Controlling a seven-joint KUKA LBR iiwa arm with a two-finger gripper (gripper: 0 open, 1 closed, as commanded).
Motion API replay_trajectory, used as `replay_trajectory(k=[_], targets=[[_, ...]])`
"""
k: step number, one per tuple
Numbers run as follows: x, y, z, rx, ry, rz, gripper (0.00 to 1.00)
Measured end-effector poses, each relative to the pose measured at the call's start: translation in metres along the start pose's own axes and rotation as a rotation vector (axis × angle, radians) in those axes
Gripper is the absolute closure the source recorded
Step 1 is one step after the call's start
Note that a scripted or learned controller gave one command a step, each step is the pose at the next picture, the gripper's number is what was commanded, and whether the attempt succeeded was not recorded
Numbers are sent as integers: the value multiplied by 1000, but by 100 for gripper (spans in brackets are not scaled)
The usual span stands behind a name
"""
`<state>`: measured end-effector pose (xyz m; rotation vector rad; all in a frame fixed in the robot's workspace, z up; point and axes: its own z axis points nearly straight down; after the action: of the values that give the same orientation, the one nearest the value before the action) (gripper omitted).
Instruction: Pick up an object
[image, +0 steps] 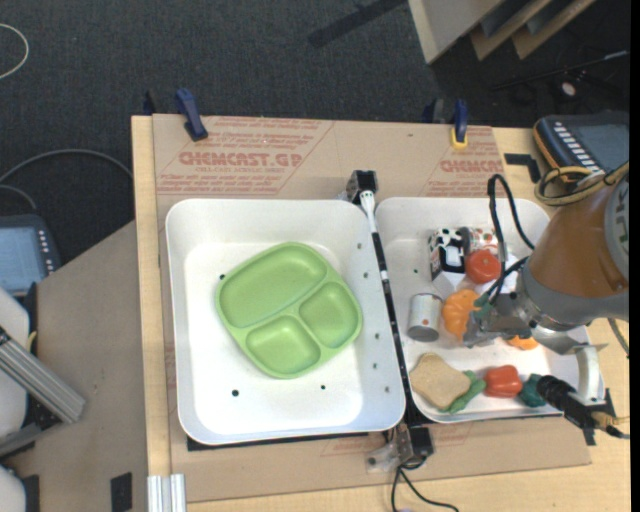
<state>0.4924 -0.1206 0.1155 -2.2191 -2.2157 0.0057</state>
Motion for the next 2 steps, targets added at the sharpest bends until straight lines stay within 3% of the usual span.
replay_trajectory(k=[2], targets=[[0,1,-24,-10,-4,-1,100]])
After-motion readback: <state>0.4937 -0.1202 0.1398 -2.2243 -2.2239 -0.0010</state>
